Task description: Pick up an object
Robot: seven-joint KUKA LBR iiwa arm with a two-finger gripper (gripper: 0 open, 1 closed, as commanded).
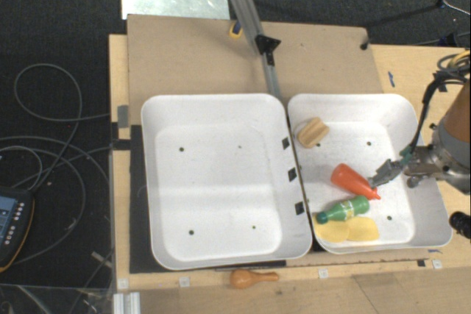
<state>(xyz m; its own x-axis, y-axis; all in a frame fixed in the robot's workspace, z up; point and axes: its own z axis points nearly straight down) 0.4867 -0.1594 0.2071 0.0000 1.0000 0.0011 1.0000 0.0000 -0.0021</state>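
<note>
The end effector (pixel 384 174) is reaching in from the right over the right bin (pixel 401 108), its dark fingers pointing left toward the orange carrot-shaped toy (pixel 354 181). The tips are sitting just beside the carrot's right end, but whether the fingers are spread or pressed together cannot be told at this size, and nothing is visibly sitting between them.

The carrot is lying tilted in the middle of the right bin. Just below it, a green bottle (pixel 343 210) is lying on its side, its cap pointing left toward the divider. Below that, touching the bottle, two pale yellow chip-like pieces (pixel 349 232) are resting near the bin's front wall. A tan bread-like block (pixel 312 131) is sitting apart from these, in the bin's upper left corner. So the bottle is crowding the carrot from below, while the block is lying well apart.

The left bin (pixel 158 114) is lying beside the right one, the two meeting at a seam with dark clips. Both bins are resting on a light wooden table (pixel 309 48). A small orange-brown pear-shaped piece (pixel 252 277) is lying on the table outside the bins, by the left bin's front edge. A grey pole (pixel 243 0) is slanting down to the table behind the bins. Dark carpet with looping cables (pixel 44 114) is surrounding the table.
</note>
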